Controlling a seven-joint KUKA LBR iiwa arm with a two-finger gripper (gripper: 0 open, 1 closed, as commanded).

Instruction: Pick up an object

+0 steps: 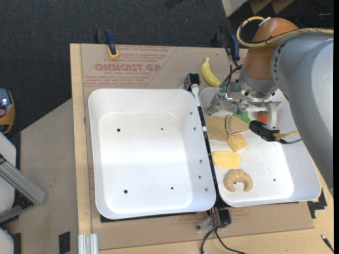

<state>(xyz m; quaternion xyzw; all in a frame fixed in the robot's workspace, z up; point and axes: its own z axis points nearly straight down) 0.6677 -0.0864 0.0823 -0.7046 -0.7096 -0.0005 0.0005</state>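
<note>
My gripper [229,106] hangs low over the far end of the right bin [280,187], its two grey fingers spread open with nothing between them. Just in front of it lies a flat tan bread slice [216,127]. A small green piece [242,118] and an orange-red piece [261,115] lie beside the gripper, partly hidden by it. Nearer the front are a yellow wedge [237,142], a pale yellow oval [226,159] and a brown croissant [238,180].
A banana [210,73] rests outside the bins at the right bin's far left corner. The left bin [143,157] shares a raised rim with the right one. The grey arm covers the right bin's far right side.
</note>
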